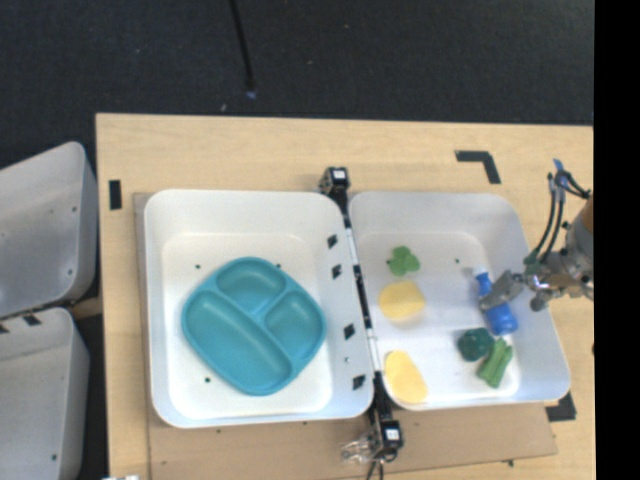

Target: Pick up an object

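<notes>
Worktop (250, 148): we see pale wood, dark floor beyond
Jaws (512, 290): beside blue object (494, 306); we cannot tell their opening

The arm (572, 258) is cut off at the right edge, so little beyond its wrist is seen. The gripper (512, 290) is blurred, and its state cannot be told. The blue object (495, 308) beneath it is partly hidden and cannot be identified.

Pale matt wood-look counter (250, 148); two glossy white plastic bins (160, 268); smooth teal plastic divided plate (254, 324); dark, rough carpet-like floor (300, 38), top of frame.
</notes>
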Action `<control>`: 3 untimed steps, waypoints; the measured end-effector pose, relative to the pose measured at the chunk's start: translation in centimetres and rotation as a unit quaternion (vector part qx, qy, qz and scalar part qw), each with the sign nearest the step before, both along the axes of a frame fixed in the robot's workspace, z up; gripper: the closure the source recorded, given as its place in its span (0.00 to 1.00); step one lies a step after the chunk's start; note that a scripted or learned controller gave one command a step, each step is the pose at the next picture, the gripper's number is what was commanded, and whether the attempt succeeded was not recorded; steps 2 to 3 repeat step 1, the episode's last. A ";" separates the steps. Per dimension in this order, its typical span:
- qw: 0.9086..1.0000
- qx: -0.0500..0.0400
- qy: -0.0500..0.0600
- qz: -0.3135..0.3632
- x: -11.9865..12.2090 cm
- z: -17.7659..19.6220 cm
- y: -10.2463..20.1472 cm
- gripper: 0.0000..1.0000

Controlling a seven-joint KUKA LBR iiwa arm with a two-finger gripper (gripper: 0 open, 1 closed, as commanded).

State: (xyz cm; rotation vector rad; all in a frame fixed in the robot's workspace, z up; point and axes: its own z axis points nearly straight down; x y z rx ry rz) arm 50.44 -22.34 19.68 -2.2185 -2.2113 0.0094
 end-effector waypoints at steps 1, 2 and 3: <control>1.000 -0.002 -0.006 0.002 0.3 0.6 0.1 0.00; 1.000 -0.002 -0.006 0.002 0.3 0.6 0.1 0.00; 1.000 -0.002 -0.006 0.002 0.3 0.6 0.1 0.00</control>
